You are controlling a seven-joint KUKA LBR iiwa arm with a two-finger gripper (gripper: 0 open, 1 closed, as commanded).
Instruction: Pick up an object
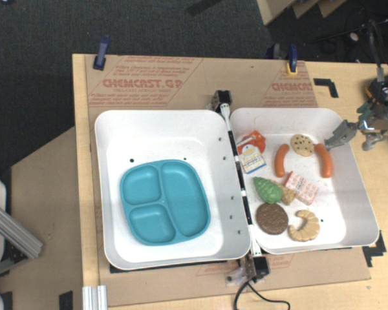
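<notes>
I am seeing the gripper (341, 134) hovering just right of the cookie (302, 144) in the right bin (357, 202), above a sausage (324, 161), and I cannot tell its jaw state.

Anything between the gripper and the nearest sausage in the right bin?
Nothing visible. The gripper sits at the right bin's upper right edge, and the nearest sausage lies just beside it on the bin floor. The cookie is off to the side, not in the path.
</notes>
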